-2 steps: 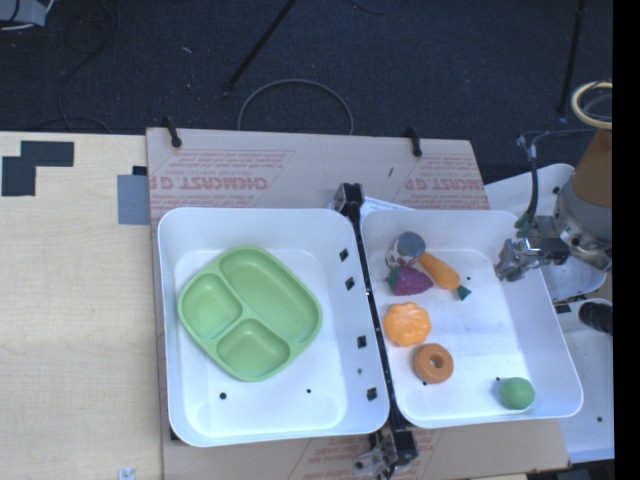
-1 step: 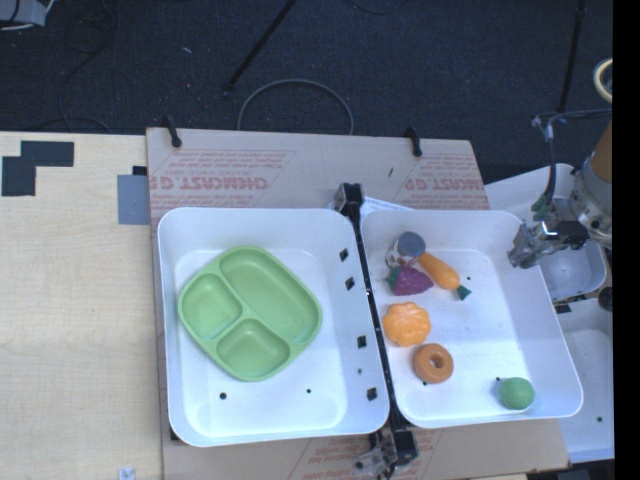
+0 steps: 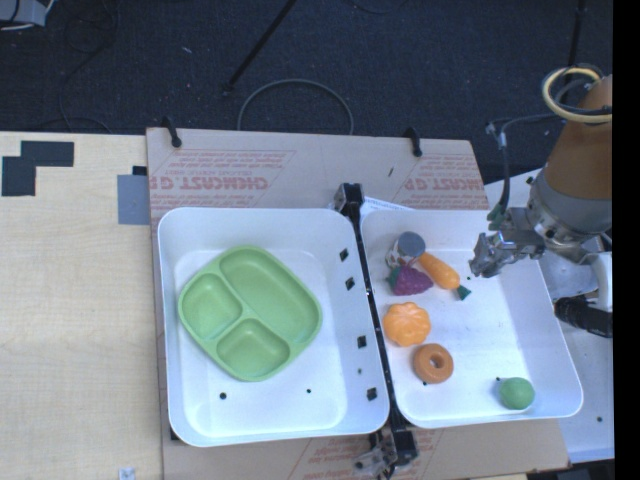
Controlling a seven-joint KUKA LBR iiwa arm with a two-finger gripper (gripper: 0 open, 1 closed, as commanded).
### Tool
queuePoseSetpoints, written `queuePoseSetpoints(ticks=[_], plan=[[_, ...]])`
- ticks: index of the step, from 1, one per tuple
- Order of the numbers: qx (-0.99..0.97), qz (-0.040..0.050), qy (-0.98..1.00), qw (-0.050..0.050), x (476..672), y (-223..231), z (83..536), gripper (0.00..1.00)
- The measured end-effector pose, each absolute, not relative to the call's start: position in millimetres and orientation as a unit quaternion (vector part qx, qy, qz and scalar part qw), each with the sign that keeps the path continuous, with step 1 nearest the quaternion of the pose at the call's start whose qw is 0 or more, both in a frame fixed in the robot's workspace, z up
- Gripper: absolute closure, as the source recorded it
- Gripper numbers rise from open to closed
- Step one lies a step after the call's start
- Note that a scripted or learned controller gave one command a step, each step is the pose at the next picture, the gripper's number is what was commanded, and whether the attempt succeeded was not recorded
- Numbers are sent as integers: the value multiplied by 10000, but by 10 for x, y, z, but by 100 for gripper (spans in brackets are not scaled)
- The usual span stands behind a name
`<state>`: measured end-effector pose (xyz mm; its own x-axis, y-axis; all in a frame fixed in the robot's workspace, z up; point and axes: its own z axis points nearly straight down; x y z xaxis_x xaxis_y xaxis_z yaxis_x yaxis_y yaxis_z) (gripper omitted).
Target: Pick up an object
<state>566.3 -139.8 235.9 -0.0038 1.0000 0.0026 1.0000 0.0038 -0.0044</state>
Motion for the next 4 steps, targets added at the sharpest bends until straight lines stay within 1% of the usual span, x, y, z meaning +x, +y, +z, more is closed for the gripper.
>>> queuePoseSetpoints(ticks=[1, 2, 3, 4], plan=[[-7058, 4, -7084, 24, 5559, -903, 2414, 100], [-7055, 3, -7087, 14, 5587, -365, 2471, 100], [-7056, 12, -7086, 26, 5533, 82, 2345, 100], [-7055, 15, -7087, 28, 5409, 598, 2255, 100]])
